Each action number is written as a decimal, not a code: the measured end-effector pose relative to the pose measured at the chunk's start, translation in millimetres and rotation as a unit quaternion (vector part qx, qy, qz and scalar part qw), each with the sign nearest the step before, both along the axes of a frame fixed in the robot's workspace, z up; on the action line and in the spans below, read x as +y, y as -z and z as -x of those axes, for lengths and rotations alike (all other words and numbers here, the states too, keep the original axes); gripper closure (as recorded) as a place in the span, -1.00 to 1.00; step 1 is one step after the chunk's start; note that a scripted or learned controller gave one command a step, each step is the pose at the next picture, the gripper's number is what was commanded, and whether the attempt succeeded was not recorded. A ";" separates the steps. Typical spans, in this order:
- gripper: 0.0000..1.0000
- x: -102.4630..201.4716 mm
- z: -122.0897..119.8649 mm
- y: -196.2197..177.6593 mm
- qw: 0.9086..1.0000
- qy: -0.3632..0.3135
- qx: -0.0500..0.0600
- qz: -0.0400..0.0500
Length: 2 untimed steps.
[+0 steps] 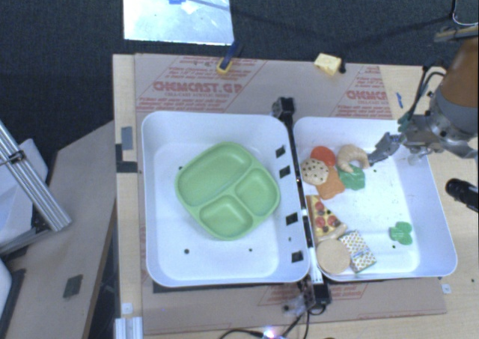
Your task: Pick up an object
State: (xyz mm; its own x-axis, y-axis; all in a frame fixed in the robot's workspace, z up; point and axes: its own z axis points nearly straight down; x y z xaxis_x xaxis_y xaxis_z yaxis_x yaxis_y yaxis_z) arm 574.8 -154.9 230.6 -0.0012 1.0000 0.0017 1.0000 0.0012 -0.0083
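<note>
Reached into the right bin [430,210] from the right, with the gripper [376,152] low near the far end of the toy-food cluster.

Could not tell how wide the tool stood; saw nothing clearly held. Lay just left of the tip: a pale bagel [352,156], touching a green leafy piece [352,178] below it. Sat beside these, toward the divider: a red-orange round piece [323,156], a speckled cookie [314,172], and an orange wedge [331,186]. Lay nearer the front along the divider: a pizza slice [323,218], a tan disc [334,257], and a small patterned packet [360,251] touching the disc. Rested well apart near the right wall: a small green piece [402,233]. Held in the left bin [161,180]: a green divided plate [227,191], flat and alone.
</note>
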 end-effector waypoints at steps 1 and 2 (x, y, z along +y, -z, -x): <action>-1.00 0.1 -2.3 -5.3 1.000 -0.001 -0.005 0.001; -1.00 10.8 -1.9 48.7 1.000 -0.001 -0.003 0.000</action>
